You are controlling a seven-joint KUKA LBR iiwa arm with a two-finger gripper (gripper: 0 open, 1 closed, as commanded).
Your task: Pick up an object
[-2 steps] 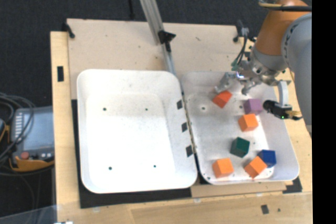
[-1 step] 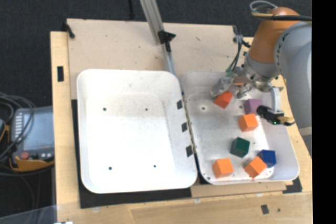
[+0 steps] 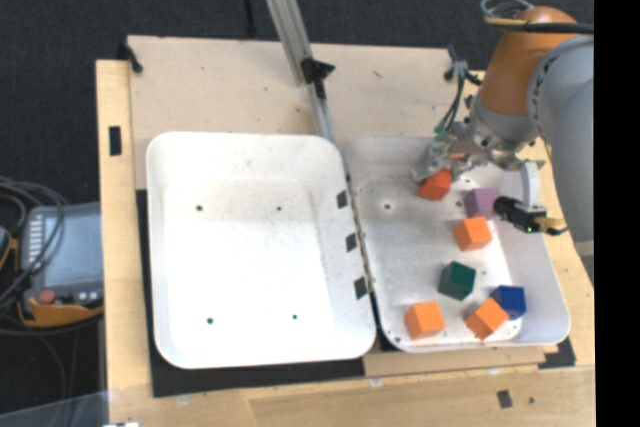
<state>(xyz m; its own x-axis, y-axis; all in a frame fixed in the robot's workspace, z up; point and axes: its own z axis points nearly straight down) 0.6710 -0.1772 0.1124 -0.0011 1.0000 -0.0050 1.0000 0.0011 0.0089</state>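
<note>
My gripper point(image 3: 438, 171) hangs over the upper part of the right bin point(image 3: 400, 235), reaching in from the right. A red-orange block point(image 3: 434, 185) sits between its fingers, at their tips. Loose in the same bin lie a purple block point(image 3: 480, 203), an orange block point(image 3: 473, 234), a dark green block point(image 3: 458, 280), a blue block point(image 3: 510, 300) and two more orange blocks point(image 3: 424, 319) point(image 3: 487, 317).
The left bin point(image 3: 250, 245) lies beside the right one. A slanted metal rail point(image 3: 290, 20) crosses the bench behind the bins. A handheld controller point(image 3: 55, 260) rests off the bench at the left.
</note>
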